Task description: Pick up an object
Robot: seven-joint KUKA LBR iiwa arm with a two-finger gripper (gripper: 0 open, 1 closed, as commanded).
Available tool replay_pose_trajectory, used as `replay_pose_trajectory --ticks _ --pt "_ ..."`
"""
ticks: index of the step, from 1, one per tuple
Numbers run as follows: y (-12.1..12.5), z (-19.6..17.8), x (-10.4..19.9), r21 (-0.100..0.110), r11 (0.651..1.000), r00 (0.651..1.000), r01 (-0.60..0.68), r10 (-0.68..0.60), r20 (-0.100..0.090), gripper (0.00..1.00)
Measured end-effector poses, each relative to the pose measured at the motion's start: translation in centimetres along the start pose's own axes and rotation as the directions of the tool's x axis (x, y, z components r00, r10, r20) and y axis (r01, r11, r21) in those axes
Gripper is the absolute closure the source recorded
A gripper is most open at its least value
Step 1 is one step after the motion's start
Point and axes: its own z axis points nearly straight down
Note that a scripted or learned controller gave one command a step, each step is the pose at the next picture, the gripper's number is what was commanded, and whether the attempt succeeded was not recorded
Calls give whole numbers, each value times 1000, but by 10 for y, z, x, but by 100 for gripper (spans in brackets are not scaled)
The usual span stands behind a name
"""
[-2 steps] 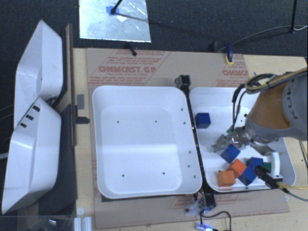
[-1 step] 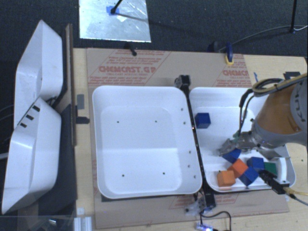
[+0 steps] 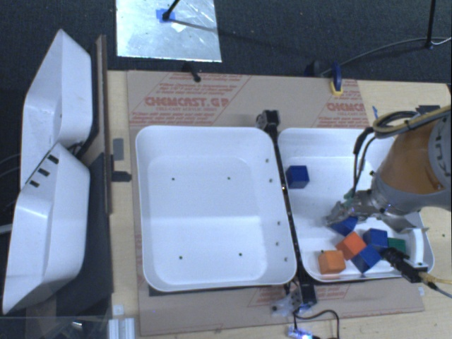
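Both bins look like smooth white plastic, slightly glossy: the left bin (image 3: 212, 203) shows soft sheen on its floor, the right bin (image 3: 318, 154) the same. The worktop (image 3: 240, 97) under them reads as matt tan cardboard sheet with red print. Beyond the left bin's far edge lies a shiny crinkled foil-like sheet (image 3: 168, 18), reflective. Blocks in the right bin look matt, foam or plastic, cannot tell: blue cube (image 3: 297, 176), orange block (image 3: 331, 261). The arm (image 3: 413, 168) beside them has a smooth satin orange and grey shell. Floor (image 3: 296, 20) is dark, rough, carpet-like.
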Motion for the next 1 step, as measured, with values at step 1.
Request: replay_pose_trajectory --ticks 1 --pt "6 -93 61 -7 1000 1000 6 -6 -1 100"
